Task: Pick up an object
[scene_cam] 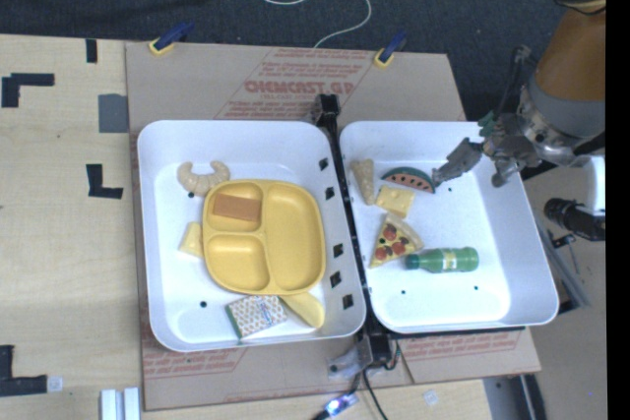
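Camera view shows my hand (455, 162) up over the far edge of the right bin (512, 241), close to its far right corner. My 2 fingers are close together, in a narrow pinch, and there is nothing between them. So I think I am in the reach step. I have not picked up anything yet.

The things I could grab lie in the left half of this bin. The toy watermelon slice (408, 179) is just beside my hand, near the far edge. A yellow cheese wedge (396, 202) sits next to it, toward the near edge. A pizza slice (394, 242) and a green bottle (443, 260) lie nearer the middle, almost touching each other.

I guess the watermelon slice is my easiest pick, since it is closest. For my next move I need to spread my fingers wider, slide over it, and go down until it sits between them. It lies flat and low, so I could slip off.
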Robot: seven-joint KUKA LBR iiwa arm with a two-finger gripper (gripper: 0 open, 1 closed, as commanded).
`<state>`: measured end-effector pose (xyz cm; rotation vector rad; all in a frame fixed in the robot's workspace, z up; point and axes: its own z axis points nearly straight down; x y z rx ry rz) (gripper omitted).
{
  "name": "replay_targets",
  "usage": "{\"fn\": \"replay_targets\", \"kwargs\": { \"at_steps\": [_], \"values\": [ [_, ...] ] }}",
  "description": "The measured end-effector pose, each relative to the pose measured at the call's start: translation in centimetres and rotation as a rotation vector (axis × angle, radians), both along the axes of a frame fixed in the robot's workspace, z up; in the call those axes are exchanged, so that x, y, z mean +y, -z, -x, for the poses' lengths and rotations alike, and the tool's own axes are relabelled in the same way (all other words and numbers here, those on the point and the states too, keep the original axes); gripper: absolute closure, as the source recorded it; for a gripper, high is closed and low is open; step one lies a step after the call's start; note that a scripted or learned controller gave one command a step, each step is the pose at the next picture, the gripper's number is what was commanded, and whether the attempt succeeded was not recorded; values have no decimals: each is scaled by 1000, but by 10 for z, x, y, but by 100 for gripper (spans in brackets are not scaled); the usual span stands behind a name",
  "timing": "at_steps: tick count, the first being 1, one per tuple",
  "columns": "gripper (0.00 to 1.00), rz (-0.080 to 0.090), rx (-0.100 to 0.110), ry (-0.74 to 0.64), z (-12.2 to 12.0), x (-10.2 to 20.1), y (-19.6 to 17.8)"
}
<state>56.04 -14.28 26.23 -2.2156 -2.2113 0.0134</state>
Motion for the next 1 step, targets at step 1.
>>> {"fn": "replay_targets", "kwargs": {
  "at_steps": [1],
  "values": [
    [0, 2, -12, -3, -2, 0, -7]
  ]
}}
